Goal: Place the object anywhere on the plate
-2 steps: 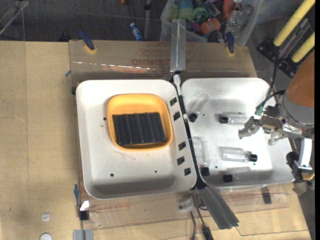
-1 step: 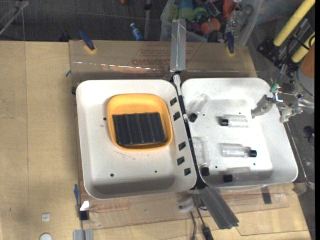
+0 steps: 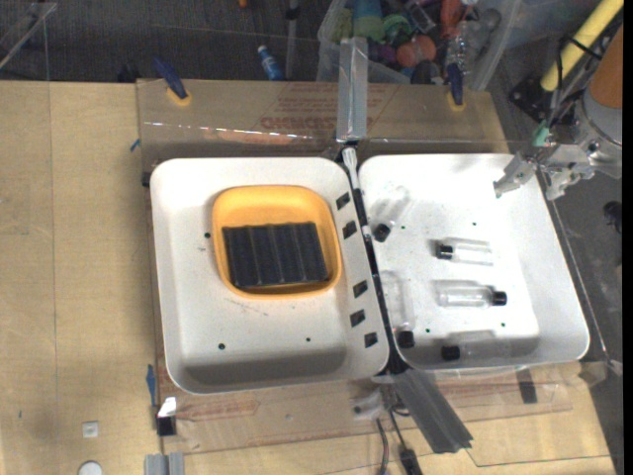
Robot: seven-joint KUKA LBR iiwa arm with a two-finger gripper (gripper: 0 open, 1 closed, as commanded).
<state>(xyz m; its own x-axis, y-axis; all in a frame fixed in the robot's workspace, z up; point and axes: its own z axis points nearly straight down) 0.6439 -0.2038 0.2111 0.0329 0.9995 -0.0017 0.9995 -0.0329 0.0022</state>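
1. Spreading apart the fingers (image 3: 508,180), with nothing pinched between them.
2. Hovering as the gripper (image 3: 530,181) above the far right corner of the right bin (image 3: 564,305).
3. Lying flat in that bin, well apart from the gripper: several clear vials (image 3: 463,251) with black caps.
4. Sitting in the left bin (image 3: 183,295): the yellow plate (image 3: 232,211), bearing a dark ribbed slab (image 3: 275,255).
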